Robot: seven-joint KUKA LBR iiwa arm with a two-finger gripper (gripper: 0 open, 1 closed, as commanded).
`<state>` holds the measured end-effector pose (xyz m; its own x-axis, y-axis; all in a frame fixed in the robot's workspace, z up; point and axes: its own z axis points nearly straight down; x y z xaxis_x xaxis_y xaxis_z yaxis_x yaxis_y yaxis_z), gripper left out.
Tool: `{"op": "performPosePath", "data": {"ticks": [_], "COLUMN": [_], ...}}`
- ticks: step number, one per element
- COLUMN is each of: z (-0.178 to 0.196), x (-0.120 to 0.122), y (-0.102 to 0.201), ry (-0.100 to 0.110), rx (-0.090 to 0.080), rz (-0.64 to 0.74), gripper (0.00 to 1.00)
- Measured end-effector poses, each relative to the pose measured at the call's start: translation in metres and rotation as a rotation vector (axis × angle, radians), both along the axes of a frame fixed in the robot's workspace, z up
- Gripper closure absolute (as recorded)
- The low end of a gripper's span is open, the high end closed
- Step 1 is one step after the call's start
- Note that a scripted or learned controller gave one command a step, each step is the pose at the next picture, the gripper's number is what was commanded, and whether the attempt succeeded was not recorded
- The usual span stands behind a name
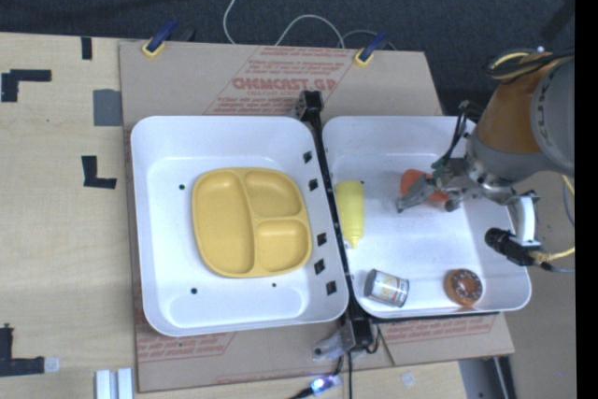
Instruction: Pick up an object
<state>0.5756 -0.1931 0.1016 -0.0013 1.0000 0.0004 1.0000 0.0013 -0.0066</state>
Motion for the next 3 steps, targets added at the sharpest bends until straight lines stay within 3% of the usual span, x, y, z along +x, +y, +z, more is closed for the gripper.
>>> {"op": "performPosePath", "data": {"ticks": [1, 3], "z": [0.013, 0.138], "x": [0.002, 0.012], "y": [0.001, 0.000], "ry": [-0.004, -0.013], "rx": [0.000, -0.003], "rz": [0.001, 0.001], "gripper": [1.00, 1.00]}}
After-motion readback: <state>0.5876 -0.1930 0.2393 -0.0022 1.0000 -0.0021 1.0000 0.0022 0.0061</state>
